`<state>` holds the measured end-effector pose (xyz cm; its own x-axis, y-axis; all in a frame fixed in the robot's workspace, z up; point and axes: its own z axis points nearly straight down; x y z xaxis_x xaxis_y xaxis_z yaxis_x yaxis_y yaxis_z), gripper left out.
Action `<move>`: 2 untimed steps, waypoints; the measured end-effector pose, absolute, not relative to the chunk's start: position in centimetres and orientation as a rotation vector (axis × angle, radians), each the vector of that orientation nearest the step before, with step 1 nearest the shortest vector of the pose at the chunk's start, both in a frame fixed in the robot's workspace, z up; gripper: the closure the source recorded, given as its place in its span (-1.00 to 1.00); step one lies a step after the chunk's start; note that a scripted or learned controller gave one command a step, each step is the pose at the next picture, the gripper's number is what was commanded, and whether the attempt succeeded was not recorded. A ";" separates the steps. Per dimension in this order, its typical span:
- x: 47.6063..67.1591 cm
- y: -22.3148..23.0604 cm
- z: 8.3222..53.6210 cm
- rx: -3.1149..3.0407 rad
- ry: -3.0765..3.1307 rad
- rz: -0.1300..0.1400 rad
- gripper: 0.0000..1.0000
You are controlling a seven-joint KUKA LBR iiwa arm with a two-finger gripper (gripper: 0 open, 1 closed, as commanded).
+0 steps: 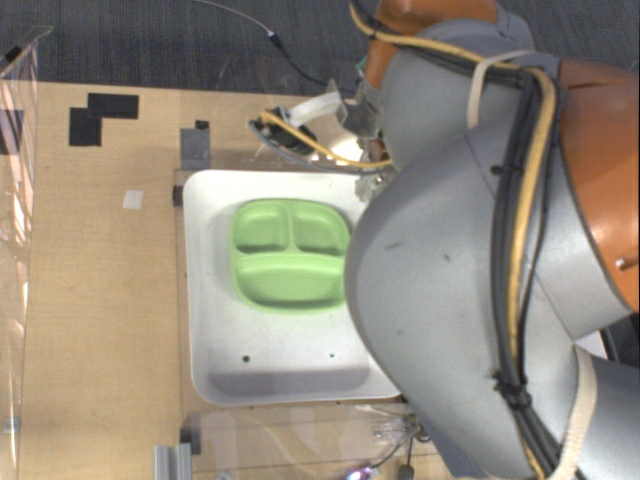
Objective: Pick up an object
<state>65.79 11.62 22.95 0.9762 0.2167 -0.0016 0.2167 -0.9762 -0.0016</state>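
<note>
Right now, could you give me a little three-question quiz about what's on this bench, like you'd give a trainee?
1. True or false: the green tray lies inside the white bin.
2. How many compartments does the green tray have? A) two B) three C) five
3. Fill in: the grey arm covers the bin's ____ side in the camera view.

Key: 1 true. 2 B: two small ones above, one wide one below. 3 right.
</note>
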 end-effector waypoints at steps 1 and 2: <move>66.5 16.3 19.3 -3.124 -0.323 0.003 1.00; 66.0 18.8 15.9 -3.124 -0.322 0.004 1.00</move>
